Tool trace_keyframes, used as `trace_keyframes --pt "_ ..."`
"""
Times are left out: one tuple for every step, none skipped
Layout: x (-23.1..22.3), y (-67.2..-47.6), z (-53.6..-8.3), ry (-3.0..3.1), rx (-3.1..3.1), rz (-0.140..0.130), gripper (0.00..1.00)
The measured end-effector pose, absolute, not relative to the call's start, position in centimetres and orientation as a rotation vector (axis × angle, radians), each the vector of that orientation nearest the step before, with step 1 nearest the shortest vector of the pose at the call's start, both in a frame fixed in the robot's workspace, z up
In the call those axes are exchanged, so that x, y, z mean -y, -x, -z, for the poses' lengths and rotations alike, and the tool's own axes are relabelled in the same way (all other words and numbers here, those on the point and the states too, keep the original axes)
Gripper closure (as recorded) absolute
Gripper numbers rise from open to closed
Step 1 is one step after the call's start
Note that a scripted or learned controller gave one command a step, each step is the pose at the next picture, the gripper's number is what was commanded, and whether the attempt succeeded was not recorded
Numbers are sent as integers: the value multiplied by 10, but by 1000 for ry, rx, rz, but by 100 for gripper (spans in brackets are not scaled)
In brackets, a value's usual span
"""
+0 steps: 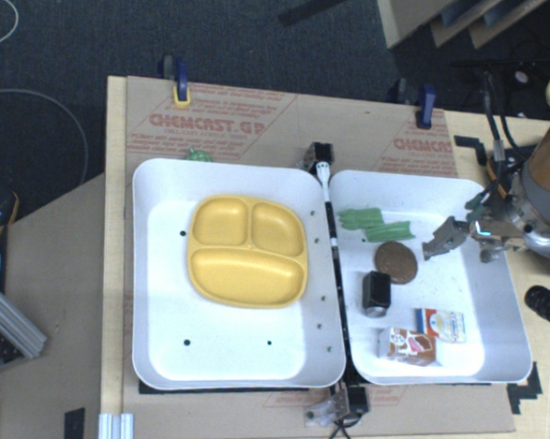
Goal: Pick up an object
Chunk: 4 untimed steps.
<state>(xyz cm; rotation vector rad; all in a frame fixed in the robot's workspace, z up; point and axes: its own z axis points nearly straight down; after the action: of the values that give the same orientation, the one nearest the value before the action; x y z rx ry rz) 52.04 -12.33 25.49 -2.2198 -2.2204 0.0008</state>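
My gripper hovers over the right bin, nothing visibly held; whether it is apart or together, I cannot tell. The brown disc lies just to its lower left, the green strip beyond.

fixed above the bench, looking down at a slant, far enough to take in both bins: right bin under the gripper, left bin well apart on its far side.
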Motion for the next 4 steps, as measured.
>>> trace_keyframes --pt "123 -521 -266 2221 2224 2 100" --pt "76 -494 -345 2219 2233 11 100" --pt "92 -593 -248 2220 2224 -2 100" --pt "74 -523 -369 2225 2230 12 100"
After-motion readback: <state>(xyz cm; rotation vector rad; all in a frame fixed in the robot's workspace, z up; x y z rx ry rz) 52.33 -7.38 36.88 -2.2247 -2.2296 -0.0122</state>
